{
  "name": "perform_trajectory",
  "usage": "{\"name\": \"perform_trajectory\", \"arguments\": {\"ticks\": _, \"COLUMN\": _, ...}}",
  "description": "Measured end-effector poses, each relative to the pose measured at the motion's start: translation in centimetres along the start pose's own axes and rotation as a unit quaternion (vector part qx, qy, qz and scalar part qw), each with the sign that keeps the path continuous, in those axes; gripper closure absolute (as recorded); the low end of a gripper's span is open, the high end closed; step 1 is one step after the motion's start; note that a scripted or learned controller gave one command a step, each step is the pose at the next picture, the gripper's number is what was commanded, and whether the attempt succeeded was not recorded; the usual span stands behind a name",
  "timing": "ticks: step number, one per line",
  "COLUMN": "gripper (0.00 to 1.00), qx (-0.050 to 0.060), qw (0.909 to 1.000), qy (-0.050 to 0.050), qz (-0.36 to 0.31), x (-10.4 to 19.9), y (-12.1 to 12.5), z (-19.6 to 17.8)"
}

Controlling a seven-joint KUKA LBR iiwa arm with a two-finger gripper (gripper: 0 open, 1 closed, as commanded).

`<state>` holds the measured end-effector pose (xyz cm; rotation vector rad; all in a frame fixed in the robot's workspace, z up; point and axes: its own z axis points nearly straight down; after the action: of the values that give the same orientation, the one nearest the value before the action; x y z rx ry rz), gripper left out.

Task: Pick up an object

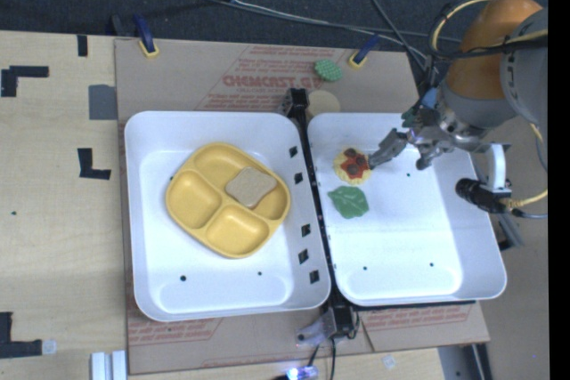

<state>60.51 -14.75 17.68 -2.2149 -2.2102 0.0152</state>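
In the right bin (445,280), near its upper left, lies a small yellow toy food piece with red spots (353,165). A green leaf-shaped piece (349,201) rests just below it. My gripper (405,154) hovers over the bin's upper part, to the right of the yellow piece. Its two dark fingers stand apart, open, with nothing between them. The left fingertip (383,150) is close to the yellow piece's right edge; whether it touches I cannot tell.
The left bin (151,280) holds a yellow divided plate (205,200) with a slice of toast (250,186) on it. A small green object (328,69) lies on the cardboard behind the bins. Cables run across the dark floor at the back.
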Motion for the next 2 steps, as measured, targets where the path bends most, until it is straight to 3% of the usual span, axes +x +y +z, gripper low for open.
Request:
{"name": "perform_trajectory", "arguments": {"ticks": 1, "gripper": 0.0, "qx": -0.007, "qw": 1.0, "qy": -0.001, "qz": -0.002, "x": 0.0, "y": 0.3, "z": -0.9}}
{"name": "perform_trajectory", "arguments": {"ticks": 2, "gripper": 0.0, "qx": -0.005, "qw": 1.0, "qy": -0.001, "qz": -0.002, "x": 0.6, "y": -0.1, "z": 3.7}}
